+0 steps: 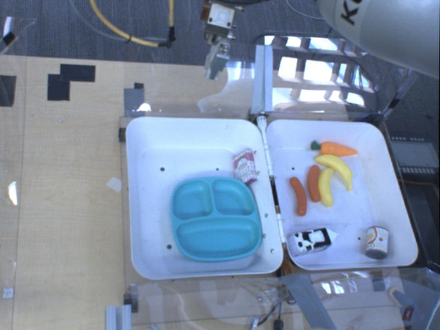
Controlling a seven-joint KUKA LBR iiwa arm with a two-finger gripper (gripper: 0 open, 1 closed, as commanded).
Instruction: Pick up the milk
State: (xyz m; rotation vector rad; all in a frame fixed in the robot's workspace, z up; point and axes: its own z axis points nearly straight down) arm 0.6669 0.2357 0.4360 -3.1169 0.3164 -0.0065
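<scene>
We see the wooden tabletop (62, 205) spreading beneath everything, with black marks near its far left corner. Above it, the grey arm (385, 12) enters from the upper right, large and close to the camera, and its gripper (217, 55) hangs over the tabletop beyond the far edge of the bins, well apart from anything in them. We cannot tell whether its fingers are spread or pressed together, since they appear small and blurred; nothing appears between them. The left bin (148, 177) and the right bin (385, 184) sit side by side, touching along their shared edge. In the left bin we find a blue divided plate (216, 218) with three compartments, lying flat toward the near right of that bin, and a small red and white packet (245, 166) just beyond the plate, against the wall next to the other bin. In the right bin, a yellow banana (335, 176) lies near the middle, with an orange carrot (337, 149) just beyond it and two reddish sausages (306, 188) just to its left. The milk (311, 240), a small carton with black and white cow patches, lies on its side in the near left corner of the right bin, well apart from the gripper. A small white cup (376, 241) with an orange mark rests near the near right corner of the same bin.
</scene>
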